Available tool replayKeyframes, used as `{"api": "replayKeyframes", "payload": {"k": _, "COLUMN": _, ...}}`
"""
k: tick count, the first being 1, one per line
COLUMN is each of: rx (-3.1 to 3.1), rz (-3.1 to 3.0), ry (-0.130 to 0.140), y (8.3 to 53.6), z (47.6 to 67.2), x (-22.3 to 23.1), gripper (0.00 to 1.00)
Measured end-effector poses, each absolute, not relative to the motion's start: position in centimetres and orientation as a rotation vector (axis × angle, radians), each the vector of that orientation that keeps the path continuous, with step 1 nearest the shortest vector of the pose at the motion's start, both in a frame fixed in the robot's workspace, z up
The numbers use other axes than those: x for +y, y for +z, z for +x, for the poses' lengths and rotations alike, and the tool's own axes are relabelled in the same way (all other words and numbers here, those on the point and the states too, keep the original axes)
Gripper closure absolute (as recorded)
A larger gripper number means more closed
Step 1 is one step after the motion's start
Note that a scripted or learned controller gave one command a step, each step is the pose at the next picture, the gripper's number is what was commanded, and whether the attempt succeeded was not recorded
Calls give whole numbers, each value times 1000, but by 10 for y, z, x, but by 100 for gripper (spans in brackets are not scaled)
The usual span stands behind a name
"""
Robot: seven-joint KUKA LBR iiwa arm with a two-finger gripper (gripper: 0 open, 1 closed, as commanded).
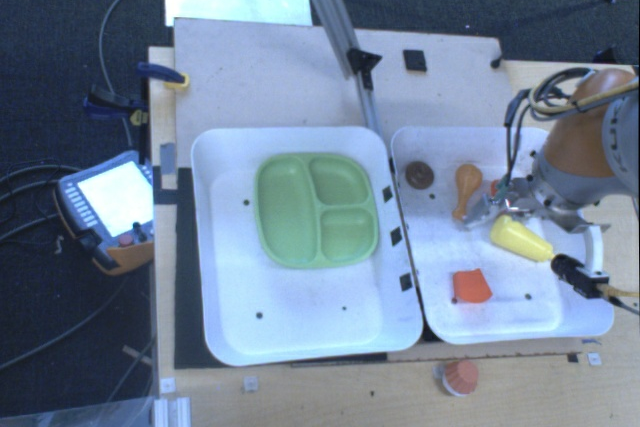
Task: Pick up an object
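Camera view, bench with two white bins.

Item 1: arm, grey with an orange band, reaching in over the right bin [600,320] from its right edge. Gripper [497,205] low over the bin's middle, between the tan piece and the yellow cone; whether it is spread or closed I cannot tell from where I stand, and nothing is plainly pinched.

Item 2: yellow cone [521,239], lying on its side just beside the gripper, towards the bin's right edge. Looks like smooth moulded plastic, so probably light, stiff and a bit slippery; the taper would tend to squeeze it out of a pinch. Best hold, I judge, is across the thicker middle.

Item 3: tan pear-shaped piece [467,186], near the bin's far edge, just left of the gripper. Rounded head, narrow neck; likely light and hard. The neck offers the surest grip.

Item 4: orange block [472,286], near the bin's near edge, well clear of the others. Flat-sided, possibly soft foam; easiest of the lot to take by opposite faces.

Item 5: brown disc [419,175], far left corner of the right bin. Low and flat, awkward to pinch.

Item 6: green divided plate [316,209], centre of the left bin [230,315].

Item 7: small reddish round object [460,377], on the bench outside the bins' near edge.
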State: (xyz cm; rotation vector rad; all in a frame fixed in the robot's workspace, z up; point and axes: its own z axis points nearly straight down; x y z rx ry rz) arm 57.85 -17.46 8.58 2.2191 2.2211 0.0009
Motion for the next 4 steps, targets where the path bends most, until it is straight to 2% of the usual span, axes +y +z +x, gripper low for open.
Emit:
{"api": "replayKeyframes", "payload": {"k": 1, "rx": 2217, "rz": 2216, "ry": 4, "y": 100, "z": 580, "x": -175, "gripper": 100}}
{"api": "replayKeyframes", "payload": {"k": 2, "rx": 2223, "rz": 2215, "ry": 3, "y": 144, "z": 576, "x": -173, "gripper": 100}}
{"api": "replayKeyframes", "payload": {"k": 3, "rx": 2223, "rz": 2212, "ry": 5, "y": 208, "z": 578, "x": -170, "gripper": 100}}
{"api": "replayKeyframes", "payload": {"k": 4, "rx": 2225, "rz": 2214, "ry": 3, "y": 229, "z": 579, "x": -170, "gripper": 100}}
